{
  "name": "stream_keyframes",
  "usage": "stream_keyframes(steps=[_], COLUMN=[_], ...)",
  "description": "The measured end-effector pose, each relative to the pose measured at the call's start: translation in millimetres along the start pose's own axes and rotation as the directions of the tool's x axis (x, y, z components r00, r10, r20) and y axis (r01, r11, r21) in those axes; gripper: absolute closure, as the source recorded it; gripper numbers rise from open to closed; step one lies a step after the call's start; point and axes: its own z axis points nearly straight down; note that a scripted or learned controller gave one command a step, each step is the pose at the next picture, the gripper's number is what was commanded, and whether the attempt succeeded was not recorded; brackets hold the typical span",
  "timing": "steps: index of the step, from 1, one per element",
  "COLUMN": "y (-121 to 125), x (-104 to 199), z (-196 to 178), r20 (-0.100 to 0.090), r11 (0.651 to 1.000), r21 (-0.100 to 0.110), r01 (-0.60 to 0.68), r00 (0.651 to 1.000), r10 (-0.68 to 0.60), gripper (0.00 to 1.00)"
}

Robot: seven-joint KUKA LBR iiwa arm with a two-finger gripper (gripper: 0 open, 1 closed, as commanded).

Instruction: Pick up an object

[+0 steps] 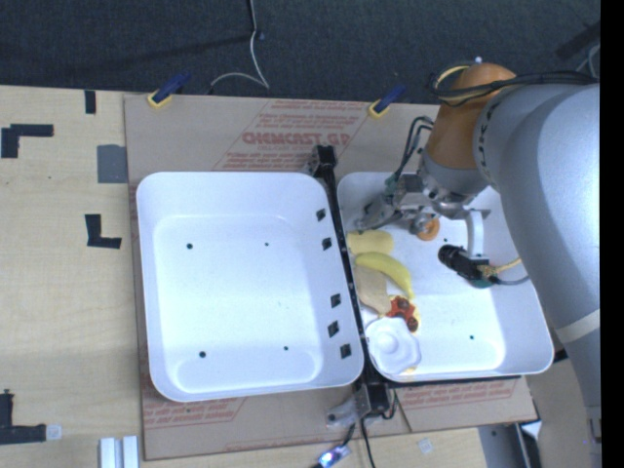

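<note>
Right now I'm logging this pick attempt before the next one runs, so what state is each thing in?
Gripper: low over the right bin's far left corner, nothing visibly held.
Banana: lying flat in the right bin, by its left wall.
White cup: on its side near the front left corner.
Small red object: resting between banana and cup.
Left bin: flat on the bench.

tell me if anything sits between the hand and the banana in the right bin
Nothing visible does. The hand hangs just above the banana at the right bin's upper left, with bare white floor between them.
</note>
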Motion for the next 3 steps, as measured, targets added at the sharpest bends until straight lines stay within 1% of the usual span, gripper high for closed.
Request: stream_keyframes(steps=[1,2,3], y=[11.9,11.5,4.9], x=[22.3,21.9,93.7], z=[-2.6,-12.5,-108.8], r20=[-0.001,-0.002,-0.003], r11=[1.000,1.000,1.000], r21=[-0.002,-0.001,-0.009], r01=[0.006,0.005,0.008], r00=[1.000,1.000,1.000], r10=[-0.006,-0.005,-0.008], gripper=[0.00,1.00,1.00])
